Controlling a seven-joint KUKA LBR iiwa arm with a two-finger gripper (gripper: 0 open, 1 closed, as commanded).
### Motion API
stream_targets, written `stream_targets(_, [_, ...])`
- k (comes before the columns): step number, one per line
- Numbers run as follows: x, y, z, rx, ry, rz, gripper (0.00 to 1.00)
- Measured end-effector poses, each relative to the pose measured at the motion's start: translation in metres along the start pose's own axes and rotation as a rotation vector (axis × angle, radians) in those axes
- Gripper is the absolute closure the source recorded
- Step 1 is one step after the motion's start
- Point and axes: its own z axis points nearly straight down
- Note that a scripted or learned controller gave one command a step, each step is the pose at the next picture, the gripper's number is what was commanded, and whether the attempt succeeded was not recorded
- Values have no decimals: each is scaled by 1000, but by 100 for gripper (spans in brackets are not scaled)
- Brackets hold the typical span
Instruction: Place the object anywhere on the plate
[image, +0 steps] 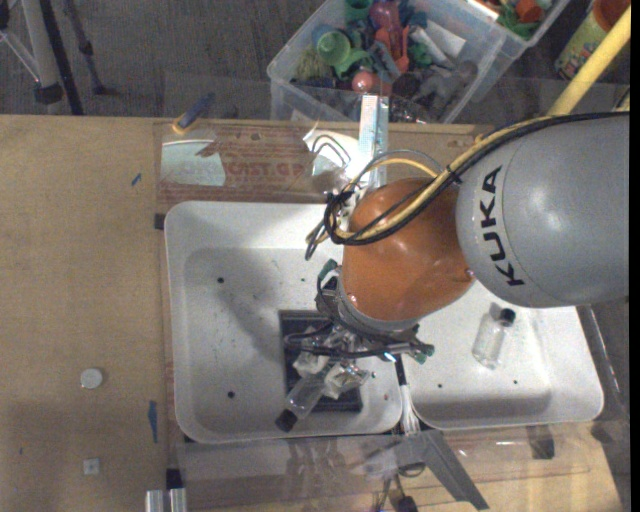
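A dark square plate (300, 330) lies in the left white bin (200, 300), near its front right corner. My gripper (335, 375) hangs over the plate, under the orange wrist band. It is shut on a small clear bottle (303, 398) with a black cap. The bottle slants down to the front left, and its cap end (285, 421) reaches past the plate's front edge. The arm hides most of the plate's right side.
A second small clear bottle (490, 340) with a dark cap lies in the right bin (560, 400). A clear tub of toys (400, 50) stands behind the bench. Cables loop around the wrist. The left bin's left half is bare white floor.
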Motion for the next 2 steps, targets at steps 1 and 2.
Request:
stream_targets(1, [-77,22,6,1,-6,-250,100])
stream_targets(2, [3,16,-54,0,0,-455,100])
